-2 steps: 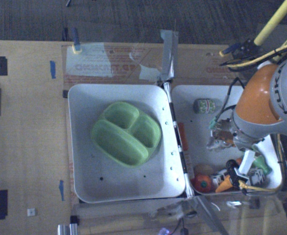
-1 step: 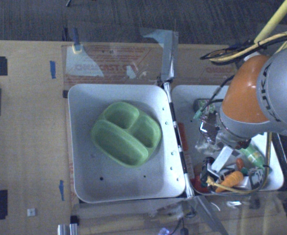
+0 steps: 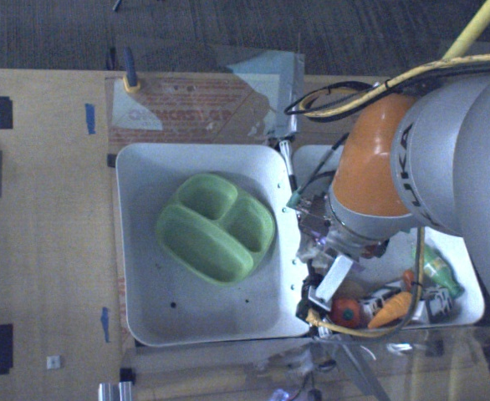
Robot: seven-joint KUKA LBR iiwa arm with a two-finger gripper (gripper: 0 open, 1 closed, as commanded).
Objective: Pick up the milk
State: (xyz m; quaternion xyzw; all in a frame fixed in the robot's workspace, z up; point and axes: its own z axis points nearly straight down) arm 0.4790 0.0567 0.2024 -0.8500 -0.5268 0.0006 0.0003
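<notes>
The grey arm with its orange band covers most of the right bin [image 3: 476, 307]. My gripper [image 3: 322, 261] hangs low over that bin's left side, close to the wall between the two bins. A black-and-white patterned pack [image 3: 436, 304], which looks like the milk, lies at the bin's near right corner, partly hidden by other items. It is well to the right of the gripper and apart from it.
A red round item [image 3: 346, 312], an orange carrot-like piece [image 3: 390, 309] and a green bottle [image 3: 439, 272] lie along the right bin's near edge. A green divided plate [image 3: 216, 227] sits in the left bin [image 3: 145, 291]. A cardboard sheet [image 3: 186, 111] lies behind the bins.
</notes>
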